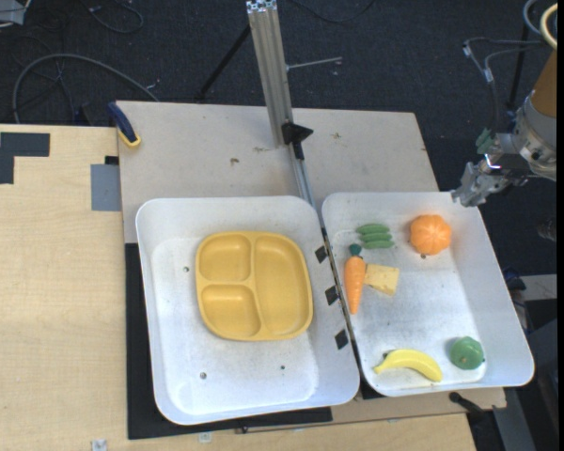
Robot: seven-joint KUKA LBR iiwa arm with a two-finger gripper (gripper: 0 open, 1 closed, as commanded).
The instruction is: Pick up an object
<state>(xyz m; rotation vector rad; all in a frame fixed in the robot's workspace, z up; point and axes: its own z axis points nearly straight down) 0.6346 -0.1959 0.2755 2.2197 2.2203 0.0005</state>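
You're looking at the pre-grasp stage: nothing is picked yet. The gripper [472, 188] sits at the upper right corner of the right-hand shallow white bin [508, 341], just outside or over its rim, high on the right side of the view under the grey arm wrist [531, 139]. Jaws are too small and blurred here, so you can't tell from this view whether they're open or closed; nothing is visible between them. Candidate objects are all in the right bin: a round orange fruit [430, 234] nearest the gripper, a green pea-pod-shaped toy [374, 236] to its left, an orange toy carrot with green top [354, 282] near the bin's left wall, a pale yellow cheese-like wedge [383, 279] touching or just beside the carrot, a yellow toy banana [410, 365] and a small green round fruit [466, 352] near the front edge, close to each other but apart. The left-hand white bin [169, 365] holds a yellow divided plastic plate [254, 285] and no loose items. My read: the orange is the easy target, isolated and closest. Next move needs the arm to translate left and forward over it, descend with jaws spread wider than the fruit, then close and lift. Risk: a round object may roll off the fingertips if the approach is off-centre.
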